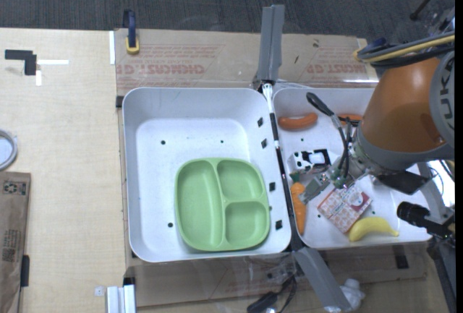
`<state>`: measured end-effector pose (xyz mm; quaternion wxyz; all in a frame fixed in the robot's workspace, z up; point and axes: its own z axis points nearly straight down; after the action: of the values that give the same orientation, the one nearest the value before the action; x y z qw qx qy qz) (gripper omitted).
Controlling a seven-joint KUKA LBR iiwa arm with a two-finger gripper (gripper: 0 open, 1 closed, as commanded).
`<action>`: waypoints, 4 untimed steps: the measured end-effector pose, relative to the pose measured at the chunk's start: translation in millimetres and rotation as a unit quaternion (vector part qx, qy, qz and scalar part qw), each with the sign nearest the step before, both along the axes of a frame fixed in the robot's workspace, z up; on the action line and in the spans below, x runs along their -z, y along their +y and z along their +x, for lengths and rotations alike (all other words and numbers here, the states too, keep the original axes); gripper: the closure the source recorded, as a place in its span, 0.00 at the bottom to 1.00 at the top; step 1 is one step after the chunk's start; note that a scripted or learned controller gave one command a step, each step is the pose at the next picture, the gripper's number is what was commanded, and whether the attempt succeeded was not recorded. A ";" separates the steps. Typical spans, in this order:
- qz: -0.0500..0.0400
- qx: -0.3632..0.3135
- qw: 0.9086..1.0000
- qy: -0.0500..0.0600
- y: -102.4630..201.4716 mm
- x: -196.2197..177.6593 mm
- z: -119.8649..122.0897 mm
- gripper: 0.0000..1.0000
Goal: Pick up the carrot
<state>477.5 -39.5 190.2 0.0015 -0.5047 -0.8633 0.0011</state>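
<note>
Far left of frame I see bench clutter: a tape roll (pixel 3 150) cut by the left edge, brown cardboard (pixel 12 221) below it at lower left, a black L-bracket (pixel 22 58) at upper left. A blue-and-yellow clamp (pixel 130 30) sits at upper centre-left on the cardboard backing.

Left bin (pixel 145 160): holds a green divided plate (pixel 223 203), three compartments, lying flat in the bin's lower right part. I see nothing on the plate.

Divider between bins, then the right bin (pixel 318 91). The carrot (pixel 298 207) is at this bin's left edge, lower half, lying lengthwise along the wall, just beside the divider. Above it is a small black-and-white item (pixel 309 158); can't tell what it is. A sausage-like red-orange piece (pixel 298 121) lies near the top of the bin, with a black-handled utensil (pixel 323 108) angling down just right of it.

Gripper (pixel 334 178) is low in the right bin, centre, to the right of the carrot and apart from it, over a grey piece. I can't tell whether the fingers are wide or narrow; too cluttered. The carrot is not between them.

Right of that: a red-and-white packet (pixel 344 204), touching or just beside the gripper tip, and a banana (pixel 372 228) at lower right of the bin. The arm (pixel 405 116) with its orange band covers the bin's upper right.
</note>
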 end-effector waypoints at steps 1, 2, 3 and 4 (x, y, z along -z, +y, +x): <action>-0.002 0.241 0.971 0.000 24.9 0.5 18.0 0.00; 0.000 0.043 0.999 0.000 21.6 0.0 0.0 0.00; -0.001 0.222 0.975 0.000 -36.3 0.2 -0.3 0.00; 0.000 0.207 0.978 -0.004 -57.9 93.0 1.2 0.00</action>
<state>478.7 -97.4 97.2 -0.0013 -0.6727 -0.7399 -0.0011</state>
